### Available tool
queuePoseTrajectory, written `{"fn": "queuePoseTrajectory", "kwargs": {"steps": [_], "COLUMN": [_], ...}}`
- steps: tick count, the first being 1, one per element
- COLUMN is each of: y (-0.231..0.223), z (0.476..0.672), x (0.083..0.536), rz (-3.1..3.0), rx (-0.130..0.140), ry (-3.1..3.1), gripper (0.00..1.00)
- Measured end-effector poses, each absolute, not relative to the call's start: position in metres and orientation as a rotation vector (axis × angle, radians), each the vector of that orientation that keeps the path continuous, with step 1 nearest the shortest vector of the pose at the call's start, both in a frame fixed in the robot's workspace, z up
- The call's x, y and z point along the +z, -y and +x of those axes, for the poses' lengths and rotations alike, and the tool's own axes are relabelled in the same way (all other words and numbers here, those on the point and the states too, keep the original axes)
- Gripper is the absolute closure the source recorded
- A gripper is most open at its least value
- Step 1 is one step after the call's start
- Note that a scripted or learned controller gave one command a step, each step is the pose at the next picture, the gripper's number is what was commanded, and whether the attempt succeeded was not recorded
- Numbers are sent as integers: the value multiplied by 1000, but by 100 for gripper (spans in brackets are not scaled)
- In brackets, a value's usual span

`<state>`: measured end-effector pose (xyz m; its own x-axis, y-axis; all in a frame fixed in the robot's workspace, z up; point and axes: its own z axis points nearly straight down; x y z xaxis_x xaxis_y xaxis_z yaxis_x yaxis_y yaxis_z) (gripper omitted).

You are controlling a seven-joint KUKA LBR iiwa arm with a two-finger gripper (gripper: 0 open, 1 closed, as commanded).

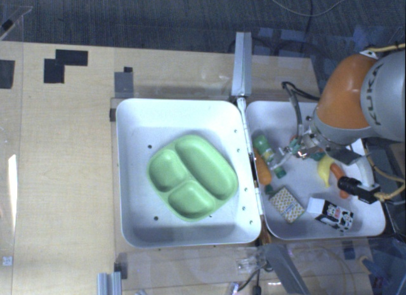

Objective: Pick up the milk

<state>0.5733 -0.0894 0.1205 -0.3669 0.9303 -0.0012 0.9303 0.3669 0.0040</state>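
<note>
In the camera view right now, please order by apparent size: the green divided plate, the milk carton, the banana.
1. green divided plate, clearly the largest.
2. and 3. milk carton and banana look nearly alike; the arm partly hides the banana, so I cannot rank them.

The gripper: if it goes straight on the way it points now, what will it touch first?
The gripper points down and left into the right bin. It would probably first meet the green bottle beside the carrot. Depth is unclear from above, so it may reach the bin floor instead.
</note>
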Motion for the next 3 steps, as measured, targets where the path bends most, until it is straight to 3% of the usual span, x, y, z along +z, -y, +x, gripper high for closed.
{"fn": "queuePoseTrajectory", "kwargs": {"steps": [1,2,3], "y": [95,198,158], "z": [631,623,506], "x": [89,234,184], "rz": [1761,1690,1546], "rx": [10,5,3], "ry": [-2589,-2637,-2729], "gripper": [0,0,0]}}
